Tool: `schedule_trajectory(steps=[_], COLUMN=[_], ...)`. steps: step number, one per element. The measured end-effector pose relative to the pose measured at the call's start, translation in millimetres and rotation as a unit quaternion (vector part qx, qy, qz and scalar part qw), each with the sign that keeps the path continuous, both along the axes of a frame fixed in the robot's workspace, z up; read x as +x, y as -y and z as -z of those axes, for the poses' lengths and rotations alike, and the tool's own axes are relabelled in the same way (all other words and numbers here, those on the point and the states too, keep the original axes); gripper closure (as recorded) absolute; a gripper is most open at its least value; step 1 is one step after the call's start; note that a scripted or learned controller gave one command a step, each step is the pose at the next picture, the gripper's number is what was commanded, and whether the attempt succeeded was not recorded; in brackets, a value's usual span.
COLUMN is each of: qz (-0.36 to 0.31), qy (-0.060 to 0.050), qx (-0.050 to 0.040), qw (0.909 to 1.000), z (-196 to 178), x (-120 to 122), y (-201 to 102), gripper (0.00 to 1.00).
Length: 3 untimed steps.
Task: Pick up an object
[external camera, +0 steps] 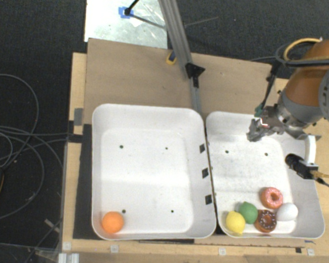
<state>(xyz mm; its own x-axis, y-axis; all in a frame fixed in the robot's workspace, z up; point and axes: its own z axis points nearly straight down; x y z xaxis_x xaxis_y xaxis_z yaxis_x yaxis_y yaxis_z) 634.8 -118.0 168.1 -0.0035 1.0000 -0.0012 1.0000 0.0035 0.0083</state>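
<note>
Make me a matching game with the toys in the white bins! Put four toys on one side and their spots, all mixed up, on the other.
Toys:
1. orange ball
2. pink donut
3. white egg
4. lemon

Spots:
A. right bin, farthest right in the pile
B. left bin, near left corner
C. right bin, top of the pile
D. right bin, leftmost in the pile, near the front wall

Pairs: 1-B, 2-C, 3-A, 4-D

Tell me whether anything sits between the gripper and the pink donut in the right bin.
Nothing visible does. The gripper hangs over the far end of the right bin, and the bin floor between it and the pink donut is bare. The chocolate donut, white egg and green ball lie on the donut's near side.
</note>
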Motion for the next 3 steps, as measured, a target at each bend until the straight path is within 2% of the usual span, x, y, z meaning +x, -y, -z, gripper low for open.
schedule_trajectory(steps=[1, 2, 3], qz=[-0.001, -0.002, -0.002], qy=[0.001, 0.0, -0.004], qx=[-0.0003, 0.0, 0.0011], qw=[1.0, 1.0, 1.0], z=[-64, -110, -101], x=[7, 13, -18], y=[0, -3, -43], gripper=[1.0, 1.0, 1.0])
